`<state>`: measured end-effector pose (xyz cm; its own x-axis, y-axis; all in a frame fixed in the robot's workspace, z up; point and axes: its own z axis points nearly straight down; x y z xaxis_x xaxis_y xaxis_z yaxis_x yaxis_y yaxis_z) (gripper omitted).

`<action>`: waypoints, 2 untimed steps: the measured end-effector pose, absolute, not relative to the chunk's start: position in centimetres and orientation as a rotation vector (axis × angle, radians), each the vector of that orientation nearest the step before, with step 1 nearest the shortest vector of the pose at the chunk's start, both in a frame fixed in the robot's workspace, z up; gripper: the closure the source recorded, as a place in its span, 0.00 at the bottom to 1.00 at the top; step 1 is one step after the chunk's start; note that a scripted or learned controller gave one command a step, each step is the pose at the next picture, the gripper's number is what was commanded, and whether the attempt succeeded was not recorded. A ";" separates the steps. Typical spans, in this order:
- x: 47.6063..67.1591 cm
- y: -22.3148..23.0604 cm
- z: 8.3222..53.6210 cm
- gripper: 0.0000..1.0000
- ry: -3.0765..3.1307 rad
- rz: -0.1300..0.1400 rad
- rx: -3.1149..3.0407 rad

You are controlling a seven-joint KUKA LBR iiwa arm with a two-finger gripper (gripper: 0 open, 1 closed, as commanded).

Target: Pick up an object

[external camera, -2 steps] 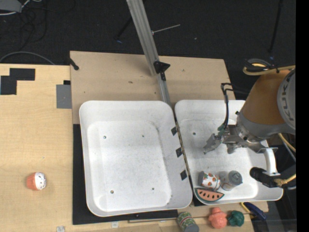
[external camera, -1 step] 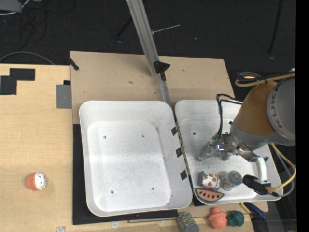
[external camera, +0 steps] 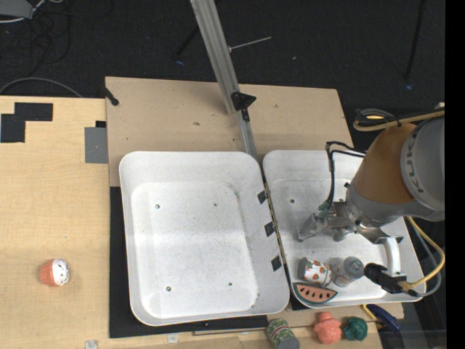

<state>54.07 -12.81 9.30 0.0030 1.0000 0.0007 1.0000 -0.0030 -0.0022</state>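
Camera view: my arm reaches into the right bin, its pincer low over bare floor; I cannot tell its state. The toys, a small cup, grey knob and watermelon slice, crowd the near wall, unheld.

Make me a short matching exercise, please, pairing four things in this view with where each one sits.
Things:
1. watermelon slice toy
2. round orange-and-white toy
3. gripper
4. pink toy

Places:
A. on the wooden bench left of both bins
B. above the right bin's floor
C. at the right bin's near rim
D. on the bench in front of the right bin

Pairs: 1-C, 2-A, 3-B, 4-D
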 end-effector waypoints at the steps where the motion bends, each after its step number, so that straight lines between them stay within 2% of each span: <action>1: 54.0 -12.9 10.3 1.00 -2.209 0.001 -2.229; 2: 53.1 -12.7 15.7 1.00 -2.216 -0.002 -2.229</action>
